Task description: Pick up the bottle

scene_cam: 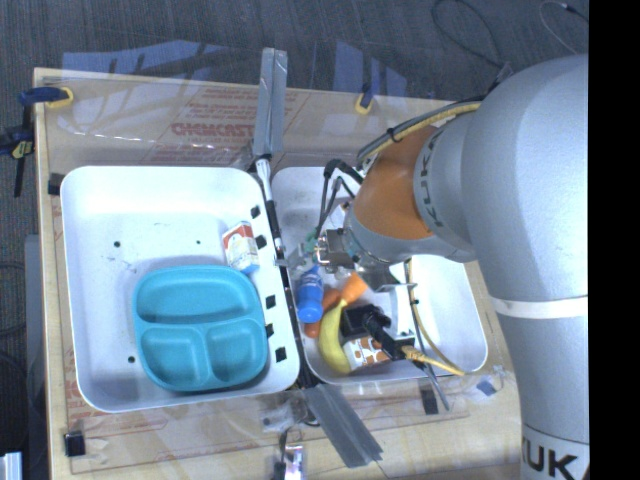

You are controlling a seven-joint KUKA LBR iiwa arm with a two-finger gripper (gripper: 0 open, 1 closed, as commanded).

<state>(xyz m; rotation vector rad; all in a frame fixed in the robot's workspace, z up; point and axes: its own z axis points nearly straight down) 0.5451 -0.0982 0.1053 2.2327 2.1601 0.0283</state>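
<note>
The claw (318, 251) hangs low over the near-left part of the right-hand shallow white plastic bin (462, 353), close to the divider between the two bins. Whether it is open or closed cannot be told; the grey arm with its orange band (392, 208) covers most of it from above.

Directly below the claw, towards the camera, lies the small blue plastic bottle (309, 297), upright or slightly tilted, hard against the bin's left wall. It sits just beside the claw tip; contact between them cannot be confirmed.

To the right of the bottle, an orange rounded object (352, 289) touches it. Nearer the camera than the claw, a yellow banana (331, 340) curves along the bin's front-left corner. Beside the banana lies a dark object with an orange-and-white label (371, 348), detail unclear.

To the left of the claw, across the divider, the left-hand shallow white plastic bin (100, 208) holds a turquoise plastic tray with three compartments (200, 328) and a small red-and-white packet (240, 245), the packet nearer the claw.
</note>
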